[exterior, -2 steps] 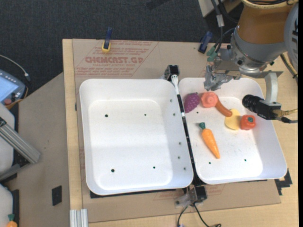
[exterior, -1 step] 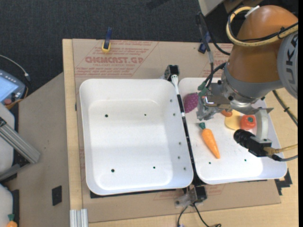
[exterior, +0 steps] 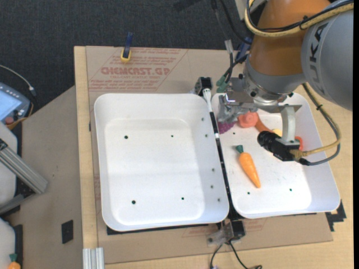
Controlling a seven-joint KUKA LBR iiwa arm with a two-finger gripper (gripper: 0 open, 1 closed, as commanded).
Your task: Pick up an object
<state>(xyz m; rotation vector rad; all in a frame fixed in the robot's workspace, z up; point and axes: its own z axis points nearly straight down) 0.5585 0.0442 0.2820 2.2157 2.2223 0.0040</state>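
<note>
You are working in a robotics lab, and the setup is showing it plainly. A grey industrial arm [exterior: 328, 49] with an orange band is reaching over a bench [exterior: 343, 144] where two shallow white bins, one [exterior: 151, 167] beside the other [exterior: 280, 198], are sitting on a printed cardboard sheet [exterior: 140, 69]. A small yellow and blue clamp [exterior: 127, 50] is sitting on that sheet's far edge. A toy carrot [exterior: 249, 168] is lying in the bin under the arm. An aluminium rail [exterior: 22, 170] is standing off to one side, a wire [exterior: 224, 256] is trailing below the bins, and dark carpet [exterior: 56, 15] is covering the floor.
</note>
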